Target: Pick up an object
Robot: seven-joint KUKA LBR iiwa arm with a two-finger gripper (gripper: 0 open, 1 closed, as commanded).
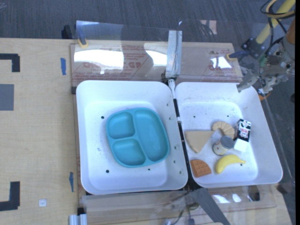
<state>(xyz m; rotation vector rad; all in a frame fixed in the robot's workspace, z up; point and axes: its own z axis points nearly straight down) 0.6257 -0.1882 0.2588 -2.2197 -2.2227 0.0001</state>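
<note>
In the right bin (267, 139), a curved banana (228, 163); pincer (255, 81) state unclear.

A blue divided plate (137, 137) lies in the left bin (89, 97); toy foods including a banana (228, 163) cluster in the right bin (206, 102)

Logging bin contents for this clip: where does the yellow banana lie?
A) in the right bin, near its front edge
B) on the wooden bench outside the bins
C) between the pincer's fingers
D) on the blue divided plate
A: the banana lies in the right bin, near its front edge beside the other small items, apart from the blue plate in the left bin.
</note>
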